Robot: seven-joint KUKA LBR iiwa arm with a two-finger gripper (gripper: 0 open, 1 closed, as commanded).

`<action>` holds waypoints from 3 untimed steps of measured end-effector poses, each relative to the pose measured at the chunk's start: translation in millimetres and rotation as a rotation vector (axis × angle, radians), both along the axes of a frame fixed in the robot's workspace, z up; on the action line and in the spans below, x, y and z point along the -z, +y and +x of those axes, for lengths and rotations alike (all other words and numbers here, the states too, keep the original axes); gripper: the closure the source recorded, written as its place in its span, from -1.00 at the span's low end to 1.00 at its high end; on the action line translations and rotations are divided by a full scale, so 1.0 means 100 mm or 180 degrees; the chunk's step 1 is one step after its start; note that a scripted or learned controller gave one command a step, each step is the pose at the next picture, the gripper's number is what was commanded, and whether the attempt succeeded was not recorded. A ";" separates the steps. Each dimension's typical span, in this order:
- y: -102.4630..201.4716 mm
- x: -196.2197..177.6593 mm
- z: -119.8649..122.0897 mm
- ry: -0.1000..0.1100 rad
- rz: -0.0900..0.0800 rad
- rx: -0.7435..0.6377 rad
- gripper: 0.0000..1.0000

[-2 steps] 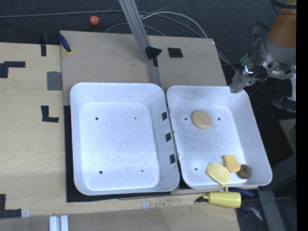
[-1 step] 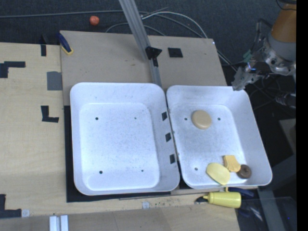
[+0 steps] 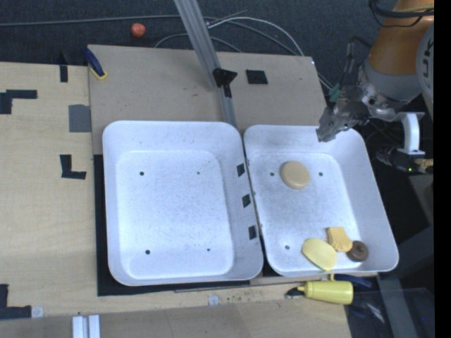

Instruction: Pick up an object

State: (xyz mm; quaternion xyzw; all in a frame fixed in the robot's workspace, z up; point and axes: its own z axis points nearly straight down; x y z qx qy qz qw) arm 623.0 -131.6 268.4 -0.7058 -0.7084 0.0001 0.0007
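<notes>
Gripper (image 3: 330, 129) hangs at the far right corner of the right bin (image 3: 373, 182), over its rim; whether it is spread or pressed together I cannot tell, and nothing can be seen pinched in it. Nearest to it lies a round tan object (image 3: 295, 174), alone on the bin floor, probably the easiest target. It looks light and smooth, domed on top, so it may slip; a hold across its widest middle, low near the floor, seems safest. Well apart, in the near right corner, three things crowd together: a yellow oval piece (image 3: 319, 253), a small orange-yellow block (image 3: 339, 239) and a dark brown ring (image 3: 358, 251), the last two close against the wall, where it would likely hamper a grasp. Left of all this sits the left bin (image 3: 169, 136). A yellow bottle-like item (image 3: 329, 291) lies on the bench outside, just beside the right bin's near edge.
</notes>
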 end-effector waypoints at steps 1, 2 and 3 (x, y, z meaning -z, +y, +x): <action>0.57 0.08 0.03 -0.0001 0.0001 -0.0003 1.00; 1.12 0.23 0.00 0.0001 0.0000 0.0000 1.00; 1.59 0.37 -0.09 0.0002 -0.0001 -0.0001 1.00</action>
